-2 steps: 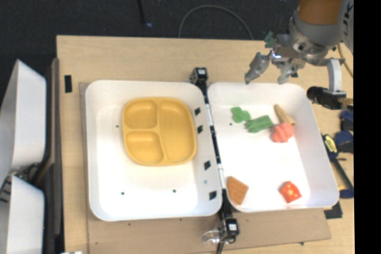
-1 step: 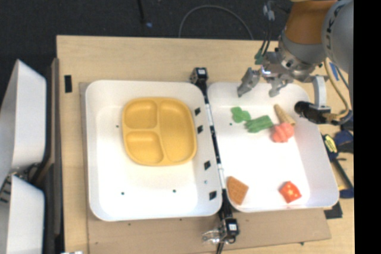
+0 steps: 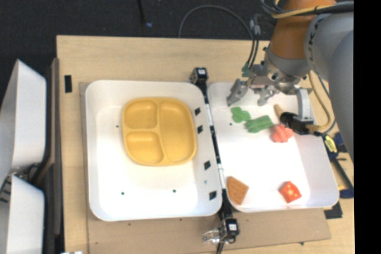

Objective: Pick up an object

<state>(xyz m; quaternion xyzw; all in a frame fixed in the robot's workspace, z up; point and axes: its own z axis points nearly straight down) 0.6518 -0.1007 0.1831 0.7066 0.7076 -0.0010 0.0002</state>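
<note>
Two white bins are shown; the green toy [image 3: 257, 124] is seen near the far edge of the right bin [image 3: 262, 166]. Just beyond the green toy the gripper [image 3: 250, 96] is held spread, nothing between its fingers. Right of the green toy, a pink lump [image 3: 281, 134] is blurred. Nearer than the green toy, bare floor is left.

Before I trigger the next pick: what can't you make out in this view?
Camera view:
- Green lumpy pieces: too blurred to tell one object from two.
- Right white bin: far right corner hidden by the grey arm.
- Red block: pale marks too small to read.
</note>
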